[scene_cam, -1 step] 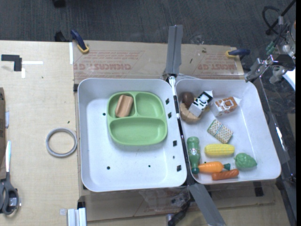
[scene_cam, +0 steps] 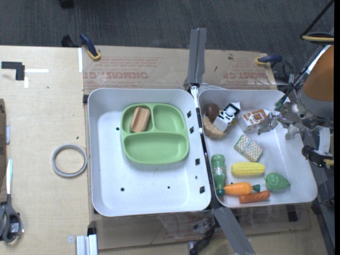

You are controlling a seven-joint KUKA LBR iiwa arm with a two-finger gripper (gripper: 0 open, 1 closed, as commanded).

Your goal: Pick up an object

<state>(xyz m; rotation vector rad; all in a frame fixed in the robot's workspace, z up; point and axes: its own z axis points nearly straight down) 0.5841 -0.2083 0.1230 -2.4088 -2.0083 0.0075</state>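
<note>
My gripper [scene_cam: 281, 128] hangs over the right side of the right bin [scene_cam: 305, 193], open, with nothing between its fingers. Just left of it lies an orange and white packet [scene_cam: 254, 117]. Further left stand a black and white milk carton [scene_cam: 226, 117] and a brown piece [scene_cam: 212, 111]. A patterned cracker box [scene_cam: 248, 148] lies below the gripper in the view. Along the bin's front are a yellow corn cob [scene_cam: 248, 169], a green bottle [scene_cam: 218, 173], a carrot [scene_cam: 238, 188], a red sausage [scene_cam: 254, 197] and a green leafy vegetable [scene_cam: 277, 182].
The left bin [scene_cam: 106, 190] holds a green divided plate [scene_cam: 155, 149] with a tan bun [scene_cam: 139, 119] in its upper left compartment. On the bench to the left lie a grey ring [scene_cam: 69, 160] and scissors [scene_cam: 9, 219]. The divider between the bins [scene_cam: 201, 142] carries clips.
</note>
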